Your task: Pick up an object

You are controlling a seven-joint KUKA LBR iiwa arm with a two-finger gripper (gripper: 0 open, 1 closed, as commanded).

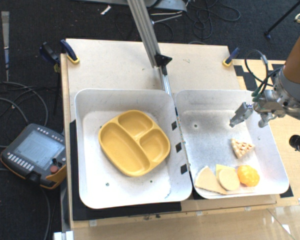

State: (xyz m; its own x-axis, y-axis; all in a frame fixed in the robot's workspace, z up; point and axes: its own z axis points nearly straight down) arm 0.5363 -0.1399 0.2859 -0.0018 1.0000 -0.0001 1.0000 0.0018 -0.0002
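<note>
And here's the arm [295, 69] reaching in from the right, its end effector [250, 116] hanging over the right bin [210, 134] with the 2 fingers spread apart and nothing between them. One finger [239, 115] points down toward the bin's bare middle, the other sits close to the right wall. Just below it, apart from the fingers, lies a small pale wedge with a dotted top [242, 147], resting on the bin floor near the right side. Down at the front rim, 3 more pieces crowd together: a flat cream triangle [206, 180], a pale rounded slice [228, 178] overlapping it, and an orange lump [248, 175] touching that slice on its right. Over in the left bin [90, 134] a yellow divided plate [134, 142] with 3 compartments sits near the centre, tilted at a diagonal. Both bins rest side by side on the light wooden surface [115, 64], with a metal pole [145, 24] slanting up from the seam between them. Off the surface at the left, a handheld control pad [35, 155] lies on the dark floor among cables.
</note>
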